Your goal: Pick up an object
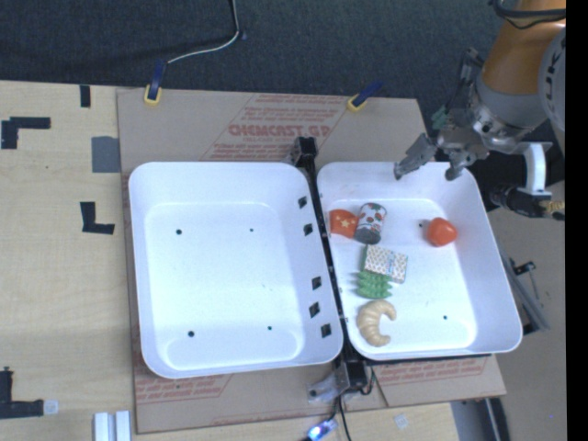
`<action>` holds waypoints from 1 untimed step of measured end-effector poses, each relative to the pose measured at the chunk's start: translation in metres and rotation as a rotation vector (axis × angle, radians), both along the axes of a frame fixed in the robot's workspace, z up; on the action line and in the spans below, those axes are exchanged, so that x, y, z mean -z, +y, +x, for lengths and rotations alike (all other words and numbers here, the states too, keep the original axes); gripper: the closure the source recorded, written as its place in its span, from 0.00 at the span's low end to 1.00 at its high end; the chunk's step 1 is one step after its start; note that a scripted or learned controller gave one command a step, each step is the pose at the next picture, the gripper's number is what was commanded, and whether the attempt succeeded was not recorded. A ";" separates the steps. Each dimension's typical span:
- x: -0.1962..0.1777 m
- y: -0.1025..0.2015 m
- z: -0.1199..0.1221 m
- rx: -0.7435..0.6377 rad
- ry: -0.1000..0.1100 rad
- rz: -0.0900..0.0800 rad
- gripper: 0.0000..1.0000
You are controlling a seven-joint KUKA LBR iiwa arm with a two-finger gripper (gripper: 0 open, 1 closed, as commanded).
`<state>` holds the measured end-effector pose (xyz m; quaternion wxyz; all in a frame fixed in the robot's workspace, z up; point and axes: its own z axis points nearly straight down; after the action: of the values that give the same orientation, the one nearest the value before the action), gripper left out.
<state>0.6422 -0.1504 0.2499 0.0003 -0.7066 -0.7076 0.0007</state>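
**Gripper poised over right bin, nothing held**

The gripper [430, 166] hangs above the far rim of the right bin [491, 274]; its fingers [406, 166] stand spread apart, with nothing between them. The nearest candidate appears to be the red ball [441, 232], lying clear of the other items near the bin's right wall; small, round, glossy; likely to roll. Advise descending squarely over it, fingers straddling its widest part, closing only once low.

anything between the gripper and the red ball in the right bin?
Nothing visible. The gripper hangs open over the right bin's far rim, and the red ball lies apart on bare floor just in front of it. The can and the other items cluster nearer the divider, off that path.
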 end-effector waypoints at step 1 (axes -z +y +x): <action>-0.010 0.001 0.000 -0.002 0.000 0.000 1.00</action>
<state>0.6425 -0.1496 0.2599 0.0005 -0.7060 -0.7082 0.0006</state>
